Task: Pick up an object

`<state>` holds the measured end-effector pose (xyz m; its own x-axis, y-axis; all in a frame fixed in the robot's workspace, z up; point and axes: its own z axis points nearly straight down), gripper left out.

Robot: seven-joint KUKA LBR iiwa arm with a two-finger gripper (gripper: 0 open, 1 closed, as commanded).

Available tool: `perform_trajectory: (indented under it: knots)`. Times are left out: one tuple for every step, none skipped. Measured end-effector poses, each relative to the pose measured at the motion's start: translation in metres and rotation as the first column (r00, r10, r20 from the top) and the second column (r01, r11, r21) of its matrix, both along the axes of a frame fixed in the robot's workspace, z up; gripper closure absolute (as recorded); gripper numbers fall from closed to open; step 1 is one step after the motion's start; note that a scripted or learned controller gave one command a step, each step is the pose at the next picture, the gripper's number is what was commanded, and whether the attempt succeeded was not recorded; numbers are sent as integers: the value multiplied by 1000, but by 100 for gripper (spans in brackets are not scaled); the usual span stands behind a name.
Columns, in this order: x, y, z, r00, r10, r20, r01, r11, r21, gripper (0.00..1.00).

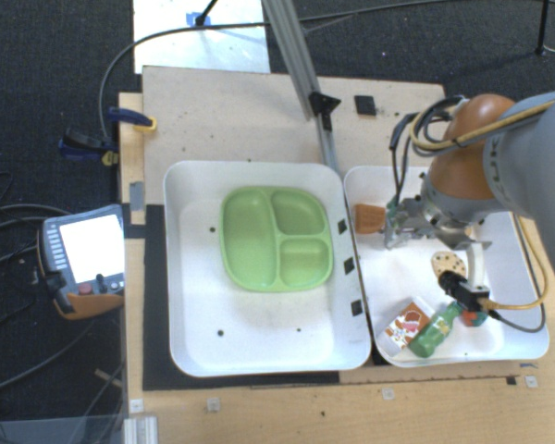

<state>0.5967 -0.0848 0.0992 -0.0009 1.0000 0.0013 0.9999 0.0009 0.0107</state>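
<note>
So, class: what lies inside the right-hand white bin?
Inside the right bin: an orange-brown block, a green bottle, a small printed packet and a spotted disc. The arm covers the bin's far corner.

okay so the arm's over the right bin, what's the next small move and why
Probably a short move left and down: the gripper hovers just right of the orange-brown block near the right bin's left wall, and nothing shows between its fingers.

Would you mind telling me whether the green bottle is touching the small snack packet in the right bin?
Touching. The camera view shows the green bottle lying against the snack packet's right edge, with no white bin floor between them.
</note>
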Motion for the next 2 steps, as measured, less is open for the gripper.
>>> perform_trajectory:
  knots:
    - [5, -10, 55, 1000, -1, -4, 1, 1000, -3, 100]
    - [5, -1, 104, 1000, 4, -4, -4, 1000, -1, 100]
